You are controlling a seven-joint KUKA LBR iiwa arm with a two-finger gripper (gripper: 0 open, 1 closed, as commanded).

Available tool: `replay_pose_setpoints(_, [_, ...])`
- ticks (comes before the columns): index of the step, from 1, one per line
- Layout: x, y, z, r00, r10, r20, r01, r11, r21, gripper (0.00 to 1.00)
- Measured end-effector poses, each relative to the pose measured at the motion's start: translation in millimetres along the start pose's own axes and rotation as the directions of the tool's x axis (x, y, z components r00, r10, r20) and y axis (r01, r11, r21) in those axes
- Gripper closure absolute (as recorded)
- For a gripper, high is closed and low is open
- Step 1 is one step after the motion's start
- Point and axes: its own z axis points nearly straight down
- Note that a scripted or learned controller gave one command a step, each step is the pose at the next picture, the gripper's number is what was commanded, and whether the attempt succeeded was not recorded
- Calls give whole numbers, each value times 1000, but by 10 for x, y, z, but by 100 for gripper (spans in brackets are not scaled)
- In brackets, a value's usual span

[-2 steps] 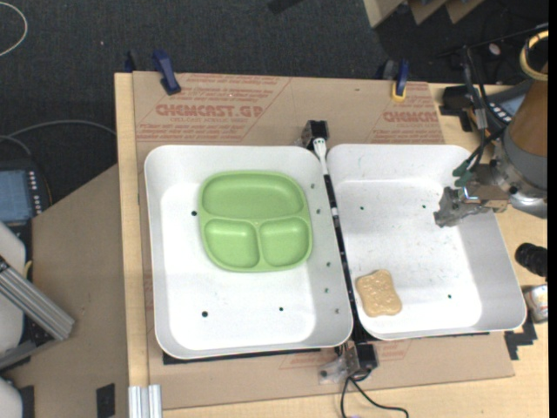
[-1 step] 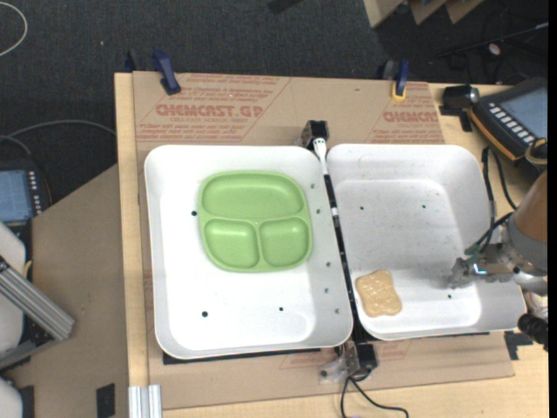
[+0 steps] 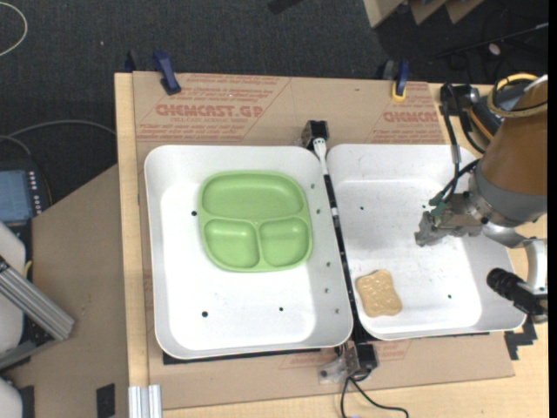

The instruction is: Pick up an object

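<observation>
White bins side by side on cardboard: left bin [image 3: 174,312], right bin [image 3: 461,316]. Green tray [image 3: 255,219] lying flat in the left bin, toward its upper half, three compartments (one large, two small). Tan cracker [image 3: 379,293] flat on the floor of the right bin, near its lower left corner, close to the dividing wall. Grey arm [image 3: 513,159] reaching in from the right, gripper [image 3: 432,227] low over the middle of the right bin, well apart from the cracker, up and to its right. Jaw state impossible to tell from this angle. Nothing seen held.
</observation>
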Motion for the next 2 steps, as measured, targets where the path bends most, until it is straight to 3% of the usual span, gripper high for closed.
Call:
replay_pose_setpoints(1, [-274, 76, 1070, 1000, 13, 3, -13, 1000, 10, 100])
replay_pose_setpoints(2, [1009, 285, -22, 1000, -3, -2, 3, 1000, -2, 100])
